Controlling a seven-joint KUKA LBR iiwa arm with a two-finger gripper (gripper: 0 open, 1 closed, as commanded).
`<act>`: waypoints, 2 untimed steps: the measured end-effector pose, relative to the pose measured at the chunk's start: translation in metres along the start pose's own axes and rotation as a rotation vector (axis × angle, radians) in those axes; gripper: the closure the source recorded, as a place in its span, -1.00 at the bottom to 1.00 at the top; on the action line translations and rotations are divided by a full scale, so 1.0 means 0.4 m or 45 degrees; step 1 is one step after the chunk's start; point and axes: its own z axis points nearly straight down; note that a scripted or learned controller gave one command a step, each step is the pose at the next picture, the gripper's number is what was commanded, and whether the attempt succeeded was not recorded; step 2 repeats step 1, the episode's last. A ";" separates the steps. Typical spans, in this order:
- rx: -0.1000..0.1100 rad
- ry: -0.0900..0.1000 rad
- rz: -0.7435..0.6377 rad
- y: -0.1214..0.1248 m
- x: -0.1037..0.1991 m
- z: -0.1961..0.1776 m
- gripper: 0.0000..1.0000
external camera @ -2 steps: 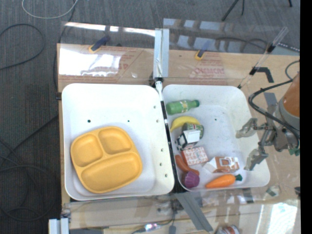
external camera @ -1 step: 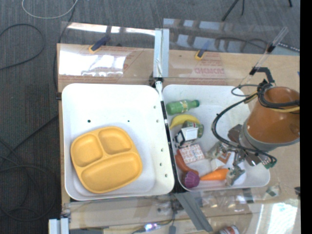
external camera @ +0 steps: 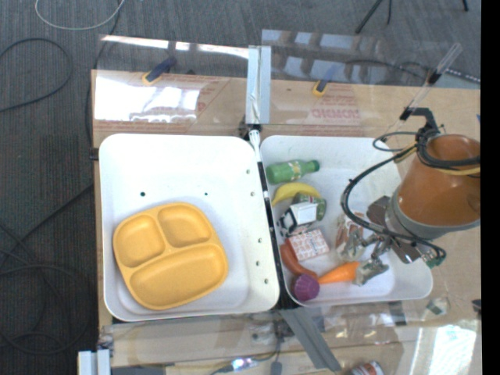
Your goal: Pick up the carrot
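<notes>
Carrot [external camera: 339, 273]: lies in the right bin [external camera: 406, 291], near its front edge.
Tool [external camera: 366, 258]: just right of the carrot, touching its thick end; cannot tell its opening.

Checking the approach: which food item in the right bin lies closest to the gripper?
The carrot, orange, right beside the gripper; the purple piece, banana and green bottle lie farther left.
</notes>
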 end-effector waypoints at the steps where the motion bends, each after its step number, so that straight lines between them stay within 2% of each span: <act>1: -0.001 0.005 0.007 0.099 -0.132 -0.258 1.00; 2: -0.001 0.005 0.007 0.099 -0.132 -0.258 1.00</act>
